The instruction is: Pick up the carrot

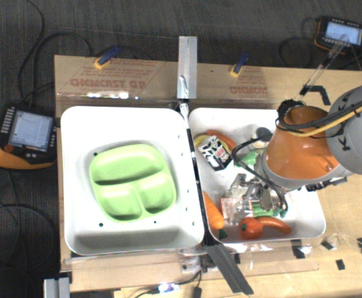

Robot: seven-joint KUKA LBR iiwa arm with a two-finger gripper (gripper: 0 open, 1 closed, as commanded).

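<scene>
red lettering on the clear sheet (115,82) at upper left of the frame reads roughly "chemcast gp"; the rest is illegible.

Green tray (133,180) with three parts sits in left white bin (75,228). Right white bin (314,225) holds red pepper (262,226), black-and-white pack (215,152), clear plastic thing (233,207). Handheld screen (25,135) lies left of bench.
</scene>
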